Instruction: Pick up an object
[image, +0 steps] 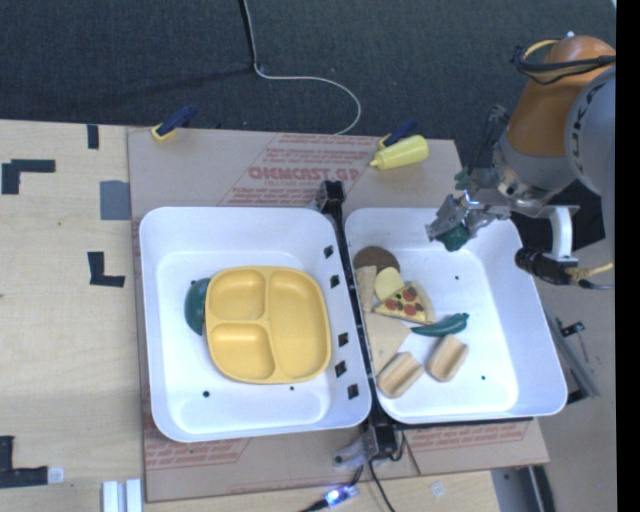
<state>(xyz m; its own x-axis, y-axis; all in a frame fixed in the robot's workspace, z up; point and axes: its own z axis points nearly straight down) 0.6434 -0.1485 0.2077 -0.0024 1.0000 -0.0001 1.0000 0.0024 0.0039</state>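
I take the right bin (520, 330) as my landmark; it sits on the counter (60, 300) touching the left bin (160, 330) along its inner wall. In that neighbour lies a yellow divided tray (268, 325), covering most of a dark green thing (195, 305) at its far side from the landmark. The arm (560, 100) reaches over the right bin's upper corner, and the gripper (452, 228) hangs just inside that rim. I see something small and teal at its tip, but I cannot tell whether it is held or how far apart the jaws stand. Near the right bin's inner wall lie a pizza slice (402, 300), a green pepper (442, 324) and two bread rolls (425, 366). The rolls look light, stiff toy pieces; I judge a grasp across a roll's short width safest.
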